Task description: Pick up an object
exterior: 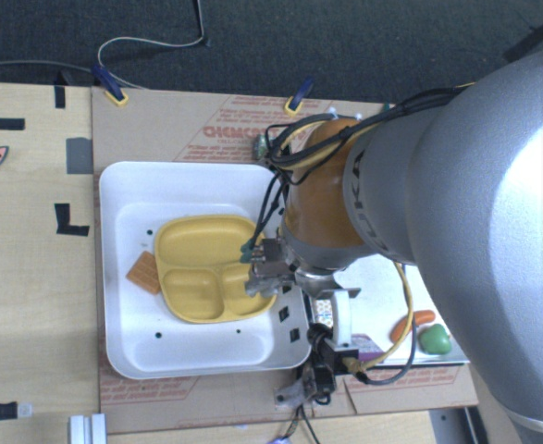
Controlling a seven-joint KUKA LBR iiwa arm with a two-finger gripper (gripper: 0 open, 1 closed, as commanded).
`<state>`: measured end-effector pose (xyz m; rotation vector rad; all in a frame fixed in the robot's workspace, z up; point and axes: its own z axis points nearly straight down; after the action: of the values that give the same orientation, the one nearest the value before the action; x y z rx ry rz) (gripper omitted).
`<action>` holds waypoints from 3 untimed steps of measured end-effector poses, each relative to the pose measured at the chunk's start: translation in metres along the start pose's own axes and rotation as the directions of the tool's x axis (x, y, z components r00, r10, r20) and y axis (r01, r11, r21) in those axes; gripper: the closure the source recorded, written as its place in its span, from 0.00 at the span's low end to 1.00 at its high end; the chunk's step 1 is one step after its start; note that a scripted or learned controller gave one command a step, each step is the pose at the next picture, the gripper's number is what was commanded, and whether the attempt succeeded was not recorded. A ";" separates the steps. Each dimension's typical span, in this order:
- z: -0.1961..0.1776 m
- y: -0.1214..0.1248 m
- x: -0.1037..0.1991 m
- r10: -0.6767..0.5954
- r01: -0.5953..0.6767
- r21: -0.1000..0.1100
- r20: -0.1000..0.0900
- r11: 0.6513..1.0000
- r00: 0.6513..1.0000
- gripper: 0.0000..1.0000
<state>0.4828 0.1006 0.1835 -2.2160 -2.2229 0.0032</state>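
Left bin [123,248]: shallow white tray with rounded corners, resting on brown printed cardboard [225,137].
Left bin contents: a yellow divided plate [202,266] lies flat near the centre, reaching toward the 3 o'clock wall; it has one large compartment at 12 o'clock and two smaller ones at 6 o'clock. A tan, cracker-like square [144,272] lies at the plate's 9 o'clock edge, touching it and partly tucked beneath the rim.
Right bin [382,276]: mostly hidden under the arm; a strip of white floor shows.
Right bin contents: a green ball-like piece [435,339] at roughly 5 o'clock, with a small orange piece [423,319] just beside it at its 11 o'clock. A purple-and-white scrap [364,348] lies near the front wall; cannot identify it.
Arm [456,202]: enters from 3 o'clock, grey body very large in view, orange band [317,202] above the wrist, black cables looped around it.
Gripper [264,276]: low over the plate's 3 o'clock rim, at the wall between the two bins.
Pincer state: cannot tell how far it is open; wrist and cabling hide the tips, and cannot tell whether anything is held.
Task object location: plate and cracker both resting on the left bin floor.
Bench surroundings: blue-and-yellow clamps [110,83] at the cardboard's 12 o'clock edge.
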 end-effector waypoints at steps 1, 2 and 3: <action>0.000 0.000 0.000 0.001 -0.001 -0.001 0.001 1.000 1.000 0.00; 0.069 0.002 0.007 0.002 -0.002 -0.005 0.000 1.000 1.000 0.00; -0.001 0.078 0.000 0.002 -0.002 -0.004 0.002 1.000 1.000 0.00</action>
<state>0.5613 0.1005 0.1844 -2.2213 -2.2230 0.0011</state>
